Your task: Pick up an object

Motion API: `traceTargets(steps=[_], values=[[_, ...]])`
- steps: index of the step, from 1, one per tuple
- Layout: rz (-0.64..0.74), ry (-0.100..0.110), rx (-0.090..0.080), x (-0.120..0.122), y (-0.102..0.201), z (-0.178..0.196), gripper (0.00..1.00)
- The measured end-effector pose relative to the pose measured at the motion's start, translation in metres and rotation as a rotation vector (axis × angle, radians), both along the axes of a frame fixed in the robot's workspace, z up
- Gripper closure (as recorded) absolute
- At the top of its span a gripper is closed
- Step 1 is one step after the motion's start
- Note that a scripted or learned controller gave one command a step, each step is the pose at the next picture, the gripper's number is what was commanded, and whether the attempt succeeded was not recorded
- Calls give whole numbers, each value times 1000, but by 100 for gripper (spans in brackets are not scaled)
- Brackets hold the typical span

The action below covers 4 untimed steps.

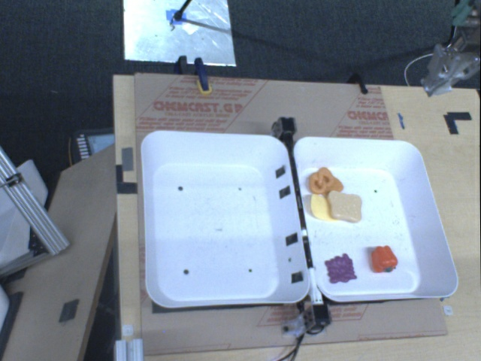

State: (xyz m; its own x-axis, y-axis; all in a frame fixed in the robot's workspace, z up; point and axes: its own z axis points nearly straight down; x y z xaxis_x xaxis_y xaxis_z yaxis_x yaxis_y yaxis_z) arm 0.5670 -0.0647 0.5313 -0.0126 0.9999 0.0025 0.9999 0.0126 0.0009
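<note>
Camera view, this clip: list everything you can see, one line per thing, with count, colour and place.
bins: 2, white, side by side on the bench
pretzel: 1, orange, right bin, near its upper left
bread slice: 1, beige, right bin, just below the pretzel, overlapping the yellow piece
yellow piece: 1, yellow, right bin, left of the bread slice
grapes: 1 bunch, purple, right bin, lower left
pepper: 1, red-orange, right bin, right of the grapes
foil sheet: 1, silver, on the floor beyond the bench
arm: 1, grey, top right corner, well away from both bins

The bench (248, 100) carries two white bins side by side, touching: the left bin (218, 216) toward its left edge, the right bin (376, 216) toward its right edge.
</note>
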Motion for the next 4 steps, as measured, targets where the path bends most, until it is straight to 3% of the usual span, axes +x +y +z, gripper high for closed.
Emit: traceTargets(steps=[1, 2, 3, 4], values=[[2, 0, 0, -24, 101, -7, 100], [-2, 3, -1, -18, 177, -62, 100], [-3, -6, 1, -15, 246, -17, 100], [-4, -4, 0, -1, 302, 5, 100]])
